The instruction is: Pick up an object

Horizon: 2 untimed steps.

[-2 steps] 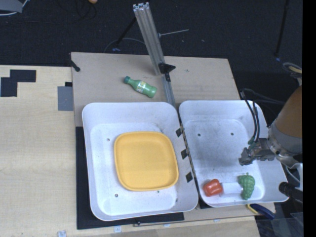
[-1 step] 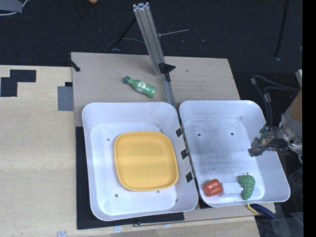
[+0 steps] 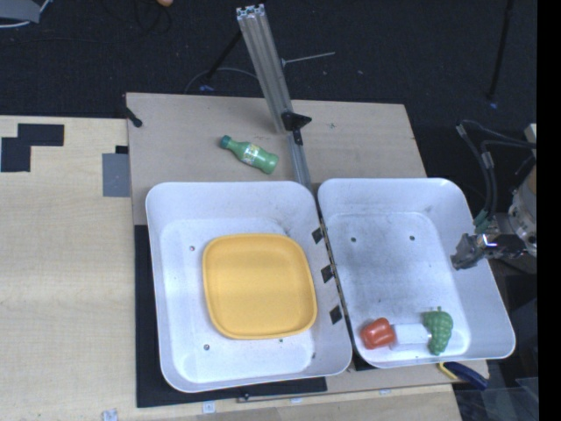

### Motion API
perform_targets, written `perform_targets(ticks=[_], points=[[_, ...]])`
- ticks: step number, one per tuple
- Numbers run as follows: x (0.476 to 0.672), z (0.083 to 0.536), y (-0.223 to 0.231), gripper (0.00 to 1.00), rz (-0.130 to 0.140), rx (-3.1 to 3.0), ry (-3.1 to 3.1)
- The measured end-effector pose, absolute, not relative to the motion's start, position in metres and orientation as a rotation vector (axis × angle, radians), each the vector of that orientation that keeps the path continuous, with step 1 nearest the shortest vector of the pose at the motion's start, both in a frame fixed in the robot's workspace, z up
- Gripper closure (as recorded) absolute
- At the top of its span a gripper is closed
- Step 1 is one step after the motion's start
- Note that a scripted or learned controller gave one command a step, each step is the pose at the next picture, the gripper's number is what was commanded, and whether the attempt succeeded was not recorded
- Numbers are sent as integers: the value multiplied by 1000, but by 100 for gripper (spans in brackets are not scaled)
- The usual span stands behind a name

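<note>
A failed pick is judged likely if the descent is aimed at the yellow plate point(image 3: 259, 285): it lies flat in the left bin point(image 3: 168, 226), and little edge is offered for a two-finger grip. In the right bin point(image 3: 386, 202), the red pepper point(image 3: 378, 332) and the green broccoli piece point(image 3: 437, 330) are set near the front wall, well apart from the plate and near each other; a finger could be blocked by that wall, or one toy could be nudged against the other. Behind the bins, a green bottle point(image 3: 250, 153) is seen lying on the bench point(image 3: 368, 139). The gripper point(image 3: 469, 253) is placed at the right bin's right rim, with nothing seen between its jaws; whether the jaws are open or closed cannot be told.
</note>
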<state>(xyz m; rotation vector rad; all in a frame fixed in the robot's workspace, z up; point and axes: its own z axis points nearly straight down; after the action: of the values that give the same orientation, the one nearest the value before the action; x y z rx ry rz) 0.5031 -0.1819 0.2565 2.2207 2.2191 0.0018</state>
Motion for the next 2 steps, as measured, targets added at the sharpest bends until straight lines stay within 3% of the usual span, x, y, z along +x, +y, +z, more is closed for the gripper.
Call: perform_targets(ticks=[2], points=[[524, 259, -80, 100, 0, 2218, 2226]])
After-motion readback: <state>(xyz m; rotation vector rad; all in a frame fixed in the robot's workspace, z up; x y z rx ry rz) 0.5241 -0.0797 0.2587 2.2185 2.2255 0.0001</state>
